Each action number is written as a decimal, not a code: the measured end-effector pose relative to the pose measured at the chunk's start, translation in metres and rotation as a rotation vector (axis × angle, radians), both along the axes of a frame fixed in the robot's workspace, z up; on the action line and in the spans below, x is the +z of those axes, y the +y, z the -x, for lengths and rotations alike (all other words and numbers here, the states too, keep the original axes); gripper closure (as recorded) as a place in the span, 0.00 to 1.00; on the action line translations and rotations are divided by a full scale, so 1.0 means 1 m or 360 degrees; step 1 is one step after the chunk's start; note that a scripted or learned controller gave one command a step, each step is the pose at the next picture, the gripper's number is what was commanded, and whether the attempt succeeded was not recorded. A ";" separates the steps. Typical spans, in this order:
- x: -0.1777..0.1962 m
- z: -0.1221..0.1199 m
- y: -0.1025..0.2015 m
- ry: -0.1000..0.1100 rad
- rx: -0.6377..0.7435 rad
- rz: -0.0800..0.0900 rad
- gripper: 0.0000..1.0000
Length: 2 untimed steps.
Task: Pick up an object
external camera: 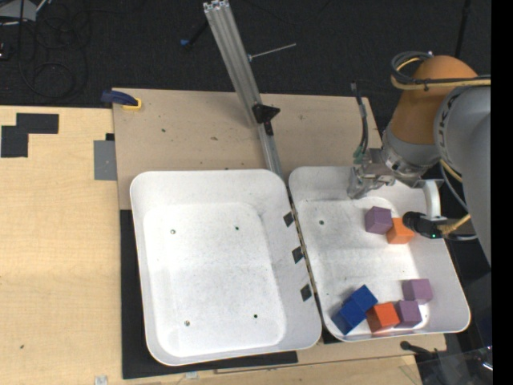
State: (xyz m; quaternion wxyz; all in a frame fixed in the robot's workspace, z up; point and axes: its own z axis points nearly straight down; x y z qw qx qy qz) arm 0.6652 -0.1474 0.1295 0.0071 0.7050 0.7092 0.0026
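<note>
The right bin (337, 251) holds several small blocks. A purple block (378, 220) and an orange block (400, 231) touch each other near its far right side. At the near right corner lie a blue block (355, 309), an orange block (384, 316) and two purple blocks (416, 289) (409, 313). My gripper (365, 183) hangs over the far part of the right bin, just left of and beyond the purple and orange pair. No block shows between its fingers.
The left bin (212, 263) sits beside the right one, with black clips (297, 253) along the shared edge. A slanted metal rail (240, 79) rises behind the bins. Wooden bench surface (56, 239) spreads to the left.
</note>
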 end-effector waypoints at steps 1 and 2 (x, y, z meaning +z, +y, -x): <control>0.062 0.005 -0.001 0.0015 -0.0004 -0.0008 1.00; 0.104 0.004 -0.002 0.0016 -0.0002 -0.0009 1.00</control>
